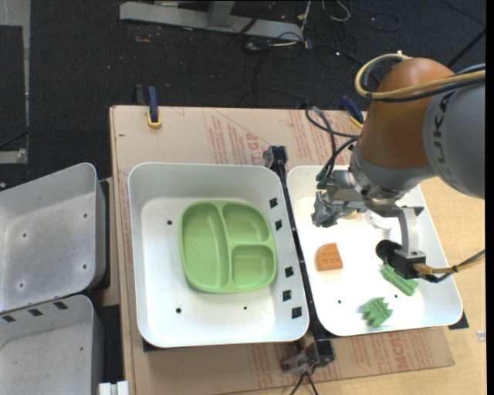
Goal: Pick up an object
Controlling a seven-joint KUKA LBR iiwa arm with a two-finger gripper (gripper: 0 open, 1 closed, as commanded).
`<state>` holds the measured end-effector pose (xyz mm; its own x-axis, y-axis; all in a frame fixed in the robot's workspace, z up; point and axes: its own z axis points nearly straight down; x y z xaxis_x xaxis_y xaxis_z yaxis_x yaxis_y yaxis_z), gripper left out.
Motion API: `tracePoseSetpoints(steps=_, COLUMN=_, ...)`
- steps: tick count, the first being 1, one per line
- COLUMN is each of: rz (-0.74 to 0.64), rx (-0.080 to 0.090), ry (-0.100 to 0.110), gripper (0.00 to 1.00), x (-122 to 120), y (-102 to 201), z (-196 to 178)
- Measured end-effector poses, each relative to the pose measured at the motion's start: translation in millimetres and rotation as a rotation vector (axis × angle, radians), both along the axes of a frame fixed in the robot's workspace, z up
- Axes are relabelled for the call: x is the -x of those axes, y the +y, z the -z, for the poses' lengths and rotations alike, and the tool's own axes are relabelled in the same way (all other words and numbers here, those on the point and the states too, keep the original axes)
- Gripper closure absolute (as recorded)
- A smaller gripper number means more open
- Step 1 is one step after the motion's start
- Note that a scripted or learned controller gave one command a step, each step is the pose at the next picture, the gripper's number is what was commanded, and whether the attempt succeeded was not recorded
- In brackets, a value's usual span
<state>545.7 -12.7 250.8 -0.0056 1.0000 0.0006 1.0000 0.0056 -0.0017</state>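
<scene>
Camera view — hand (328,210), grip state unclear — hovers just above-left of orange block (329,258).

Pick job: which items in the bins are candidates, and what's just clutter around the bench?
Job:
- tool, above the right bin
- orange block
- green stick piece
- green leafy piece
- green divided plate in the left bin

Lying about:
- yellow clamp
- spare white trays
- floor cables

Green divided plate (228,247), orange block (329,258), white bins (147,231).
</scene>
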Motion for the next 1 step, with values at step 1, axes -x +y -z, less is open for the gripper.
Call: tracePoseSetpoints(steps=1, rz=-0.002, rx=0.0, ry=-0.001, gripper=1.0, x=-0.9, y=52.6, z=3.8)
